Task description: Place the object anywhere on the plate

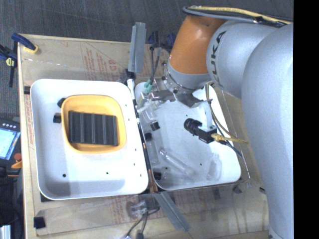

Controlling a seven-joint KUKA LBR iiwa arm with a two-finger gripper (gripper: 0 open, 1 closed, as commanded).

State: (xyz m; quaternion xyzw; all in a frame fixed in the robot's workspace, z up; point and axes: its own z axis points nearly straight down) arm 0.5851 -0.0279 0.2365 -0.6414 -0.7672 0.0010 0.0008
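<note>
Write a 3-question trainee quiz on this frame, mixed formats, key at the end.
1. True or false: the yellow plate sits in the left bin.
2. Which bin is the arm's wrist over? A) left bin B) right bin C) neither
3. Fill in: the dark ribbed item lies on the ____.

Key
1. True: the plate lies in the left bin's upper half.
2. B: the orange band hangs over the right bin's upper edge.
3. Plate: the ribbed item rests on its middle.
</note>
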